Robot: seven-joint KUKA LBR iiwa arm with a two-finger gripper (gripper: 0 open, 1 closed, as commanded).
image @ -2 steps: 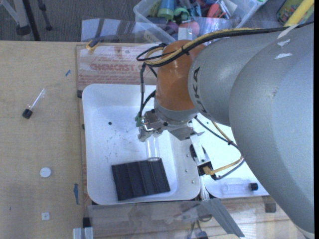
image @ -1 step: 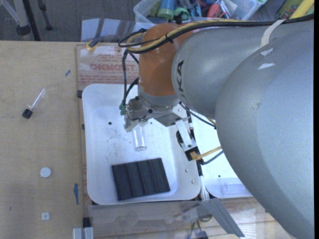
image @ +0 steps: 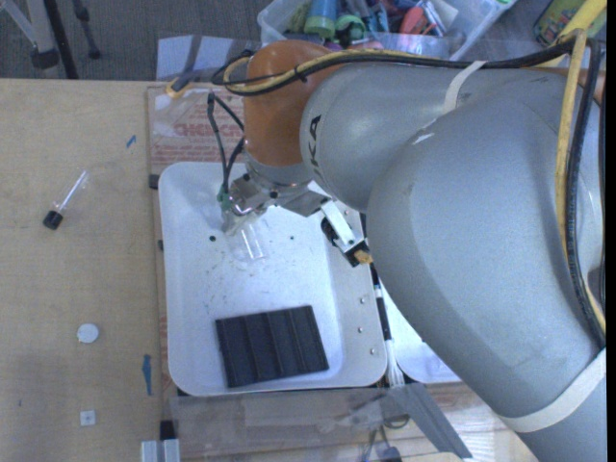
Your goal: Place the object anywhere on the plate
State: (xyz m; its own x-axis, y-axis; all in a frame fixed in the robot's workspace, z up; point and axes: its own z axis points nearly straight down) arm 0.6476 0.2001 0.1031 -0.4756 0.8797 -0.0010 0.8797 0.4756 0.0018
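A dark grey ribbed rectangular block [image: 272,345] lies flat near the front edge of the left white bin [image: 183,287]. My gripper [image: 245,234] hangs over the bin's far middle, well behind the block and apart from it. Its two pale fingers [image: 254,243] point down with a small gap and nothing between them. The orange band and grey arm cover most of the right bin. A rounded white rim [image: 423,364], possibly the plate, peeks out under the arm at the lower right.
A clear tub of colourful items [image: 385,8] stands behind the bins. On the bench to the left lie a small vial with a black cap [image: 64,203] and a white disc [image: 88,333]. Small dark specks dot the left bin's floor.
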